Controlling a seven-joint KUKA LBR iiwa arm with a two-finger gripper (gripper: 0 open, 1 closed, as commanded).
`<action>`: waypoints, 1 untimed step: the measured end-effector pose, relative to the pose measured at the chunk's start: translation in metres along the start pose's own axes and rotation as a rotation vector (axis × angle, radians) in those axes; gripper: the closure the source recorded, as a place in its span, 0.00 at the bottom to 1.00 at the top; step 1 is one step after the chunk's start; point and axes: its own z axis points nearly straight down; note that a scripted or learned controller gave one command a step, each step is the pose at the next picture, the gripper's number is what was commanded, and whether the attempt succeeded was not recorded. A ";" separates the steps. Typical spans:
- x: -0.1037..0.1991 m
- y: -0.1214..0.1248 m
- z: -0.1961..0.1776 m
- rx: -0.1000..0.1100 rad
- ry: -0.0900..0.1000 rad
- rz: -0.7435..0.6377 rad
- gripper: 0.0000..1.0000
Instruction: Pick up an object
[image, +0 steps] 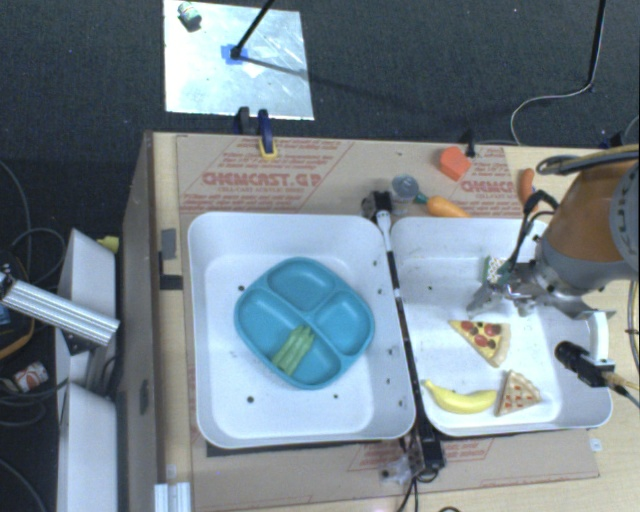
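- Near edge of the right-hand shallow white plastic bin (440, 420): a yellow toy banana (458, 399) lies on the floor, with a triangular toy pizza slice with a pale crust (517, 392) just beside it to the right.
- Farther in, same bin: a second triangular toy pizza slice with red topping (483, 339) lies flat near the bin's middle.
- The metal two-finger gripper (497, 296) sits low over the bin floor, just beyond this second slice, apart from it; its fingers are slightly parted and nothing is seen between them.
- A small green-and-white patterned object (494, 268) lies just beyond the gripper; its kind cannot be told.
- The grey arm with orange band (590, 225) enters from the right.
- Left-hand shallow white plastic bin (215, 330): a blue four-compartment plastic plate (330, 325) rests mid-floor, holding a pale green strip (293, 349) in its near compartment.
- Far bench: an orange toy carrot (446, 208) and an orange block (453, 163) lie beyond the right bin.
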 end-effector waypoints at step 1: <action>0.032 -0.026 -0.004 -0.003 0.000 -0.002 0.00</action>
